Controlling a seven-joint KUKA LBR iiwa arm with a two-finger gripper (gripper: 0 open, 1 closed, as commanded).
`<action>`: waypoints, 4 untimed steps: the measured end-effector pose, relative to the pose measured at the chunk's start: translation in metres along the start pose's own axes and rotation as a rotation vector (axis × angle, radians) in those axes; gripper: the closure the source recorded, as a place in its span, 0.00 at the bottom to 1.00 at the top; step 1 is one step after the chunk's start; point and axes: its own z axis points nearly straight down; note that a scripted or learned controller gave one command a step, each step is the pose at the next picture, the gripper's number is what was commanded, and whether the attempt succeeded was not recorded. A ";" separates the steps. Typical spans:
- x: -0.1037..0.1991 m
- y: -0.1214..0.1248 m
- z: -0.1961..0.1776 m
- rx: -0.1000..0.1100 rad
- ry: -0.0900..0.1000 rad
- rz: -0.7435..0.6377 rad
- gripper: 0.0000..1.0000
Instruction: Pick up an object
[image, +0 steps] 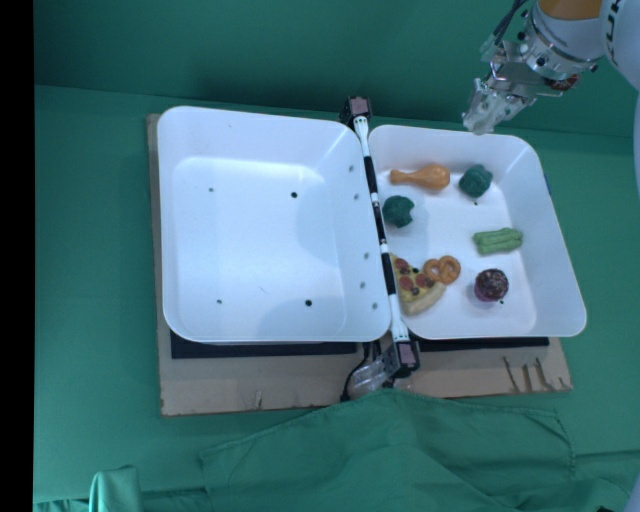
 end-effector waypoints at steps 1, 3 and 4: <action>-0.077 0.025 0.016 0.007 -0.001 0.004 1.00; -0.057 0.025 0.054 0.016 0.004 -0.002 1.00; -0.067 0.017 0.154 0.021 0.004 -0.001 1.00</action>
